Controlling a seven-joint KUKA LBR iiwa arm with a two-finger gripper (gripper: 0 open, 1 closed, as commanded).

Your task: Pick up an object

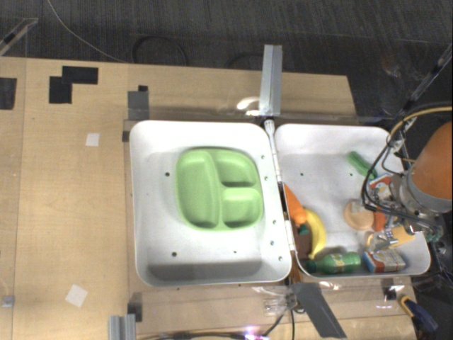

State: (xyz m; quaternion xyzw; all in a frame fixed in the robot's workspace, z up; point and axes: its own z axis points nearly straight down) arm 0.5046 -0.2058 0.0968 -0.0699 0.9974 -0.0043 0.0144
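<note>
My gripper [391, 234] low over the right bin's [318, 142] far right side, can't tell its grip from here, banana [316, 234] and green bottle [335, 262] by the divider, green divided plate [217, 188] in the left bin [152, 211]

Left of the gripper [386, 241] lie a yellow banana [316, 234], an orange carrot [293, 206] and a green bottle [337, 263]. Further left, a light green plate [216, 188] fills one white bin [152, 211]; the bench [64, 211] is pale wood with black squares

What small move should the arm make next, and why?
Probably lower straight down. The gripper hangs over the right bin, near its front right corner, above a small carton and beside a tan round piece, with nothing visibly held.
</note>
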